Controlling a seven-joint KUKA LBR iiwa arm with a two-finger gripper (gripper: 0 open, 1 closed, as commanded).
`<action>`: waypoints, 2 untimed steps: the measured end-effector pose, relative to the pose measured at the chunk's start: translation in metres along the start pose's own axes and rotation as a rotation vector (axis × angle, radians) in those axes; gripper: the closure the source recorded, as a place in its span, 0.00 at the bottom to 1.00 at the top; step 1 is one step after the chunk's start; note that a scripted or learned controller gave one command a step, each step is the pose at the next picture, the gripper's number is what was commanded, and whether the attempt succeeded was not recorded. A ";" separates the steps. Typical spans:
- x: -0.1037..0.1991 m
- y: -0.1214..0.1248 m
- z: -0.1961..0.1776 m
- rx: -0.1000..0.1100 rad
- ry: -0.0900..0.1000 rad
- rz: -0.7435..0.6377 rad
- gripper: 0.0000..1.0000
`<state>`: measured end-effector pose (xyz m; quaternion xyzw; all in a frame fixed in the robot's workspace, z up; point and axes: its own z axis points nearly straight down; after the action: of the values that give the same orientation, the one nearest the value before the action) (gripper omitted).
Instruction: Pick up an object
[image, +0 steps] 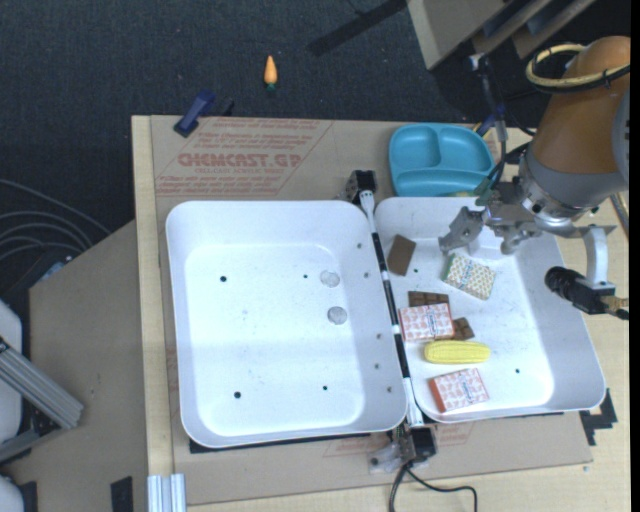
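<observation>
My gripper (490, 237) hangs over the back of the right bin (570, 385), open, with nothing between its fingers. Just in front of it lies a pale patterned packet (470, 276). A brown card (402, 255) leans near the bin's left wall. Further forward are a red-and-white packet (427, 321) with dark brown pieces (462, 327) beside it, a yellow corn cob (457, 352), and a second red-and-white packet (459, 389) near the front edge.
The left bin (200, 300) holds two small round grey items (333, 297). A blue divided tray (440, 160) sits behind the right bin. The arm's grey and orange body (580, 130) looms over the back right corner.
</observation>
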<state>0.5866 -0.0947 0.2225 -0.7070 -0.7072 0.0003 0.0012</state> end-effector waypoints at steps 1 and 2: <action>-0.016 0.039 0.119 0.001 -0.001 0.001 0.00; 0.001 0.021 0.132 -0.016 -0.007 0.000 0.00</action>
<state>0.6073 -0.0933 0.0902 -0.7071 -0.7071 -0.0029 -0.0069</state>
